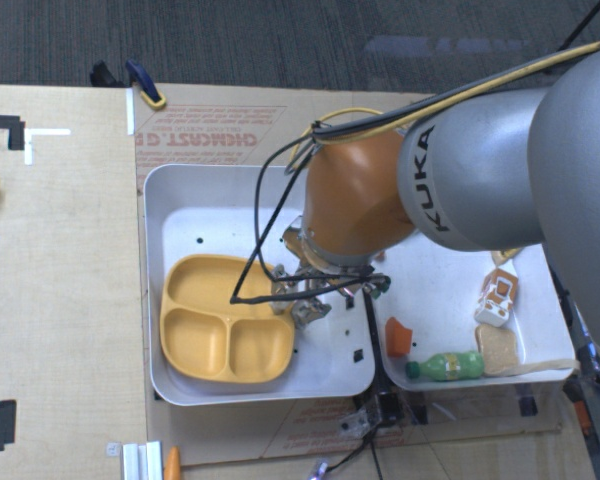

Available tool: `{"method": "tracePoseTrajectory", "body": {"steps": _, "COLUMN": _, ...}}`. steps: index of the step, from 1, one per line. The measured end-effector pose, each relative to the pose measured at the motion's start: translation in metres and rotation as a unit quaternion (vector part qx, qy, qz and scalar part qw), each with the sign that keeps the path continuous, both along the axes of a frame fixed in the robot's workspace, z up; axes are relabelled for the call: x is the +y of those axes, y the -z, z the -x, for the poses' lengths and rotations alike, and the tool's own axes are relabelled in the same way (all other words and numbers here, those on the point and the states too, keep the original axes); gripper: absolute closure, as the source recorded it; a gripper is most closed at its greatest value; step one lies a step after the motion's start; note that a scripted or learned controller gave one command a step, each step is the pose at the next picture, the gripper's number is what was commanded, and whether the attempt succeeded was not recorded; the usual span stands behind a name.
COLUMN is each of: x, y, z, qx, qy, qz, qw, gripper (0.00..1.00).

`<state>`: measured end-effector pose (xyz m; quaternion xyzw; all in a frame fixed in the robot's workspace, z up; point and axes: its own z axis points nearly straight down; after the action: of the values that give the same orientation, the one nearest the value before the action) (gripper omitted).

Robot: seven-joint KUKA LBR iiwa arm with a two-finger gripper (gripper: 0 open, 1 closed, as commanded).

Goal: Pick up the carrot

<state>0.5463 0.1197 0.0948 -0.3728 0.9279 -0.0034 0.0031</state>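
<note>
Only clear one is "KUKA" in dark letters running down the grey arm (pixel 480 158). The cardboard sheet (pixel 215 133) has red print, upside down and unreadable.

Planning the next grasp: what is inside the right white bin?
Visible in the right white bin: an orange carrot piece, a green bottle lying down, a tan bread slice and a small white-orange carton. The arm covers its upper part.
</note>
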Motion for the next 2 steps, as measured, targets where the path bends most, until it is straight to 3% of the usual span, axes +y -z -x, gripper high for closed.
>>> {"method": "tracePoseTrajectory", "body": {"steps": 1, "x": 0.074, "y": -0.063, "z": 0.049, "qx": 0.004, "qy": 0.081, "qz": -0.0021, "qw": 0.9967, "gripper": 1.0}}
{"method": "tracePoseTrajectory", "body": {"steps": 2, "x": 0.109, "y": -0.07, "z": 0.054, "qx": 0.004, "qy": 0.22, "qz": -0.0024, "qw": 0.9755, "gripper": 1.0}}
